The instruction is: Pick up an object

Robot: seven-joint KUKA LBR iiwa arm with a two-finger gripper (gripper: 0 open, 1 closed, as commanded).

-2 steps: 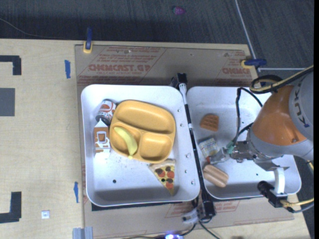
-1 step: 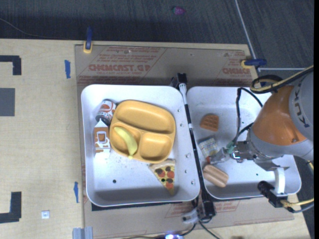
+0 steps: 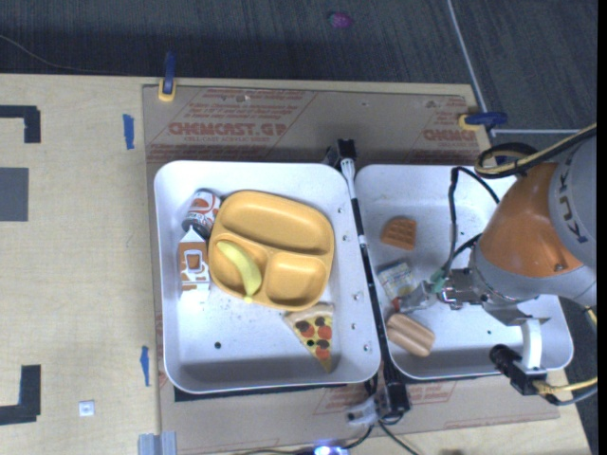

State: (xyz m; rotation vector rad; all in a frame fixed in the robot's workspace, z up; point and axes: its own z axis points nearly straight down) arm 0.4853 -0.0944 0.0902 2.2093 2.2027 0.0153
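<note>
In the right bin (image 3: 531,349), my gripper (image 3: 420,295) reaches in from the right and sits low over the bin's left half. Just left of it lies a small clear, crinkled plastic piece (image 3: 395,276), touching or nearly touching the gripper's tip. A tan bread-roll-shaped toy (image 3: 410,334) lies directly below the gripper, by the bin's front left corner. Farther back rests a brown waffle-like piece (image 3: 399,232). Nothing can be seen held off the bin floor.
The left bin (image 3: 190,349) holds a big yellow divided plate (image 3: 280,230) with a banana (image 3: 241,265) in it, a soda can (image 3: 200,212), an orange-and-white carton (image 3: 193,263) and a pizza slice (image 3: 316,332). The arm's orange band (image 3: 531,230) covers the right bin's right side.
</note>
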